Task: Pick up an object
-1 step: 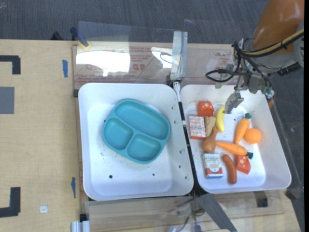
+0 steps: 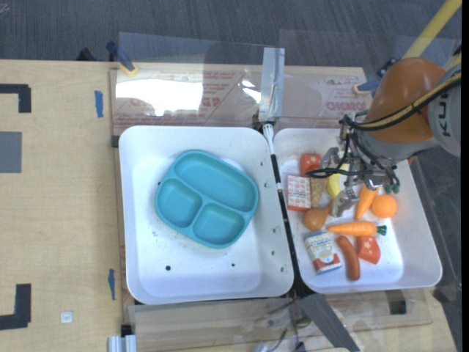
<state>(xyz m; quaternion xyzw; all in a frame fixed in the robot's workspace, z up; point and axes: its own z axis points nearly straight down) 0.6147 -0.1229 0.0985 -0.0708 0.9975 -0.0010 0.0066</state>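
Gripper low inside the right bin, down among the toy food at the bin's upper middle. Fingers blurred and tangled with cables and items; cannot tell whether released or clenched, nothing clearly seen between them. Grey arm with orange band comes in from the right above the bin.

Landmark: the long carrot, lying roughly level in the middle of the right bin, green tip pointing right.
- Gripper just above the carrot, slightly left of its middle.
- Orange ball just above the carrot's right end.
- Small upright carrot between gripper and orange ball, above the long carrot.
- Yellow piece above-left of the carrot, right against the gripper body.
- Brown round item just left of the carrot's left end.
- Printed snack packet up-left of the carrot, near the divider between bins.
- Red tomato-like piece farther up-left, above the packet.
- Small box below-left of the carrot.
- Red sausage just below the carrot, tilted.
- Red pepper slice below the carrot's right half, touching or nearly touching the sausage.

Left bin, well left of the carrot, holds a blue divided plate, tilted a bit.
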